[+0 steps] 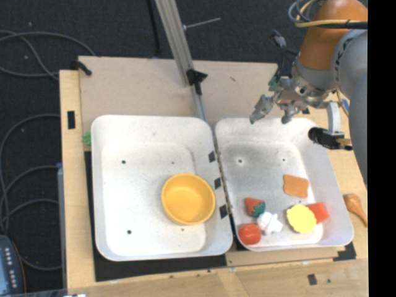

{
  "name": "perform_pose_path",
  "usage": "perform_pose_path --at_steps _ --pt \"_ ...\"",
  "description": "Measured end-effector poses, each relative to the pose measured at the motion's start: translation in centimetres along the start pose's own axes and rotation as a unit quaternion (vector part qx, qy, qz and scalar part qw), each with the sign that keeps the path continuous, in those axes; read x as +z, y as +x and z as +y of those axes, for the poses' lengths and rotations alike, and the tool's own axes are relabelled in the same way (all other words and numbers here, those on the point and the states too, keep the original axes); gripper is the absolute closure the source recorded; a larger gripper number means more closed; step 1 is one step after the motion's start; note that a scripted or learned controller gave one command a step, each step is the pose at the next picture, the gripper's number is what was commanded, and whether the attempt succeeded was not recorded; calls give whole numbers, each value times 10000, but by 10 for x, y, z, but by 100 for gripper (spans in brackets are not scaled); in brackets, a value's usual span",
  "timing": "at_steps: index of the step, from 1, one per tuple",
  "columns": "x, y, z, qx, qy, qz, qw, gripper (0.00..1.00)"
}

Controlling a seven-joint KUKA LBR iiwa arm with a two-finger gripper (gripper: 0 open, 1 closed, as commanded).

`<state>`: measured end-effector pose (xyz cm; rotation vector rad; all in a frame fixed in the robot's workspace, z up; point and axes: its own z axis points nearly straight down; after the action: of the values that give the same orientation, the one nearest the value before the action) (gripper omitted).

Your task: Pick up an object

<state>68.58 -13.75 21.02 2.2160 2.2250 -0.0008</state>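
I see the claw (273,113) hanging over the far rim of the right white plastic bin (272,142), its two fingers spread apart with nothing between them. The small toys cluster at that bin's near end: an orange flat piece (296,186), a yellow round piece (301,219), and a red ball (250,233) partly cut by the rim. A yellow bowl (187,198) sits in the left bin (124,166).

Yellow bowl (188,198): upright, left bin, near right wall. Right bin, near front edge: red tomato-like piece (250,233), red-green piece (254,206), small white piece (269,222), yellow disc (301,219) touching red block (318,211); orange slab (296,186) apart, farther back.
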Motion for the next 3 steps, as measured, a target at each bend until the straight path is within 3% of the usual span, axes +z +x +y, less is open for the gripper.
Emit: perform_pose_path --at_steps 1,3 --pt "0 -1 0 -1 3 -9 10000 0" --pt "85 0 -5 11 21 -13 10000 0"
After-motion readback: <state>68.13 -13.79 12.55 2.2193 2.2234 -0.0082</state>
